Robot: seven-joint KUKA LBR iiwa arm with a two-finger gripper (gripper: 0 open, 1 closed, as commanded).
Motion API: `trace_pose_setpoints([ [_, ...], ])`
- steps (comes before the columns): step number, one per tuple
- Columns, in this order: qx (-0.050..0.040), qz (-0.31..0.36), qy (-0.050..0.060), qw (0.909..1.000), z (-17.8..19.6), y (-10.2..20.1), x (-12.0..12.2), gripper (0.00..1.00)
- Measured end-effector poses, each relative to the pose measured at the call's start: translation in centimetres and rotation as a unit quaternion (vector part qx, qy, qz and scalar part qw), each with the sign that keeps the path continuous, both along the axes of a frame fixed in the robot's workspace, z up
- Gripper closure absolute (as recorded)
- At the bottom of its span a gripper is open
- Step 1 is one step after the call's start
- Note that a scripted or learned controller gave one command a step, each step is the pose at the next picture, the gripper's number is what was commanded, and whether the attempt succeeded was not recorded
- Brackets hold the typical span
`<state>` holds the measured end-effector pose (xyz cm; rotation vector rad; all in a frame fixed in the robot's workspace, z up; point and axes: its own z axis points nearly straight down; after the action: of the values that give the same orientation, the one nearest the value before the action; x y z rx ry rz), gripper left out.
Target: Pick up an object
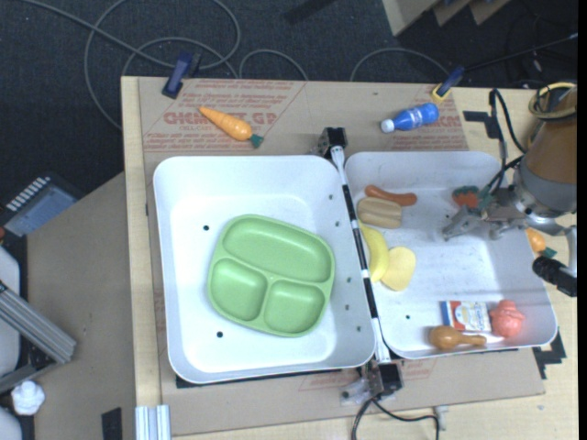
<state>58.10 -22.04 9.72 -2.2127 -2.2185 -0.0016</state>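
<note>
My gripper (470, 216) hangs low over the back right part of the right bin (431, 174), with the grey and orange arm (550, 168) behind it. A small orange and green toy (466, 195) lies just beside the gripper, at its far side. To its left lie a sausage (390, 195) and a tan bun (379, 213). Further forward are a yellow banana (370, 244) and a pale yellow slice (399, 268). Near the front wall sit a small printed box (468, 313), a pink-red lump (507, 319) and a brown piece (454, 339).
The left bin (183, 191) holds a green divided plate (271, 274). On the bench behind the bins lie a toy carrot (229, 124), a blue bottle (411, 117) and a blue clip (179, 73). A small orange item (537, 239) sits at the right bin's right rim.
</note>
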Motion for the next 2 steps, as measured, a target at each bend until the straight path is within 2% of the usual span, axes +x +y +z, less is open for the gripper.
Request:
trace_pose_setpoints([
  [1,-0.0032,-0.001,-0.004,1.0,-1.2,2.8,6.8,0.0],
  [2,0.0055,0.0,0.004,1.0,-1.2,0.4,8.6,0.0],
])
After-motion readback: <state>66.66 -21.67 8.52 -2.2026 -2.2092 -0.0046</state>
